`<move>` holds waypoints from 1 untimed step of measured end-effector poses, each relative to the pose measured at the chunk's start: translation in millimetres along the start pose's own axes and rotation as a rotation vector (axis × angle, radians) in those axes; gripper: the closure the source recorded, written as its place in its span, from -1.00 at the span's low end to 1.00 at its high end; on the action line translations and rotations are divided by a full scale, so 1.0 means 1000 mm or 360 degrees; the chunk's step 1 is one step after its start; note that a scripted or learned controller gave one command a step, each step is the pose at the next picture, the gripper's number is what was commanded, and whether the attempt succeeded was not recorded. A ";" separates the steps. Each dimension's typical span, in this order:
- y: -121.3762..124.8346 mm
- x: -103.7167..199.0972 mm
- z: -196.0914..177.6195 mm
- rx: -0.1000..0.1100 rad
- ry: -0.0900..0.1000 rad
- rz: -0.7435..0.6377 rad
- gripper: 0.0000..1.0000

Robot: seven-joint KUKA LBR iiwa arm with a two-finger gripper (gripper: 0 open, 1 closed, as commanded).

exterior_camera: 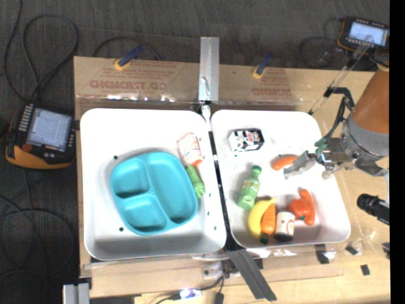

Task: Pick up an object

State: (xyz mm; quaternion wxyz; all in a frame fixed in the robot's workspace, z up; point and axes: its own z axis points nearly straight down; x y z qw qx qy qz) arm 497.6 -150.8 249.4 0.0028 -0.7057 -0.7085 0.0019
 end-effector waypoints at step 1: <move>0.009 -0.039 0.122 -0.0003 0.0003 -0.0354 -1.00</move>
